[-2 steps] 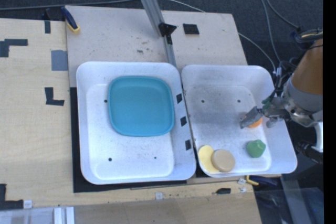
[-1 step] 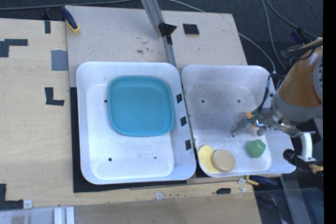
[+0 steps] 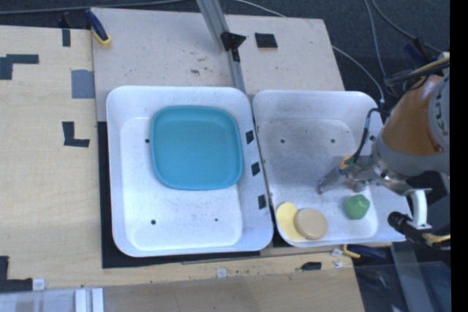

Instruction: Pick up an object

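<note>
The right bin (image 3: 307,128) holds three small objects along its near edge. A green rounded piece (image 3: 357,207) lies near the right corner. A tan round piece (image 3: 312,223) rests partly on a flat yellow piece (image 3: 285,218) to its left. My gripper (image 3: 335,179) hangs low over the bin's right half, just above and left of the green piece, pointing left. The grey arm with its orange band (image 3: 409,124) comes in from the right edge.
A square blue plate (image 3: 196,147) lies in the left bin (image 3: 131,223). A slanted metal post (image 3: 212,4) stands behind the bins, where they meet. Cables run over the dark floor at the back right.
</note>
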### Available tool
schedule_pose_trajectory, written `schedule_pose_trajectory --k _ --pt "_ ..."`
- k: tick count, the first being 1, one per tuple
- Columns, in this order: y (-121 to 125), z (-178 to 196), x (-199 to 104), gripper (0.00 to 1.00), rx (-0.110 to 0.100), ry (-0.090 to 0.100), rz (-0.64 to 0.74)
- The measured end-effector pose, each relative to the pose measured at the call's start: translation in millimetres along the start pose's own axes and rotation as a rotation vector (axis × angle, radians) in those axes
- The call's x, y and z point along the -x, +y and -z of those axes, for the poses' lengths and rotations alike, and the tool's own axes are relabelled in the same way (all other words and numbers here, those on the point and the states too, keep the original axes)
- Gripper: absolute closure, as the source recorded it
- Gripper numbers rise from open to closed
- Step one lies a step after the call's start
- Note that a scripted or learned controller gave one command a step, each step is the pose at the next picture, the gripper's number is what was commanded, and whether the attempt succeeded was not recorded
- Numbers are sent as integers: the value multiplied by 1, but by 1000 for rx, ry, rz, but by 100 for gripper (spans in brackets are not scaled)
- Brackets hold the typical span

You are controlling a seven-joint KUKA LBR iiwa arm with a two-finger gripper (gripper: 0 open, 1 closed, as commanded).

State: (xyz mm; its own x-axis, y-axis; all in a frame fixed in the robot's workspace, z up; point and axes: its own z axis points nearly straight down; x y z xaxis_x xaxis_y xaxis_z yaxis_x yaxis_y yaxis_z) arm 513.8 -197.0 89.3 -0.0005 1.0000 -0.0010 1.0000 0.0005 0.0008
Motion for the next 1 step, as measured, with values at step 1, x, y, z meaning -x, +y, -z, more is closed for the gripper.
schedule_pose_trajectory --k 1 --pt "1 12 1 100 3 -1 0"
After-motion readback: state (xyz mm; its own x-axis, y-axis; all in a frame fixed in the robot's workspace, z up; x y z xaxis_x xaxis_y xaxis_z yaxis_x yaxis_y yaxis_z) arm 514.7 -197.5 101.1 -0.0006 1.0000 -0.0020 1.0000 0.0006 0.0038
